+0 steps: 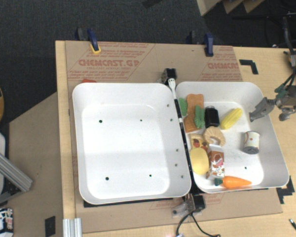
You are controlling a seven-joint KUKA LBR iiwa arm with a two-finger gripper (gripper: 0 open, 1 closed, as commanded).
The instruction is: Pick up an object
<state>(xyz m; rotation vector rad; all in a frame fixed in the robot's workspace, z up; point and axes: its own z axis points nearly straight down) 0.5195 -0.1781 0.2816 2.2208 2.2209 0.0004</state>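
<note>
You see two bins (123, 95) of smooth white plastic, faintly glossy, on a matt brown board (153, 58) with red print. Blue plastic clamps (208, 44) grip its far edge. In the right bin, the carrot (235, 182), corn (231, 118) and lemon (199, 161) look like shiny moulded plastic. The gripper (266, 107) shows dull grey metal. Dark carpet (34, 19) looks rough.
</note>
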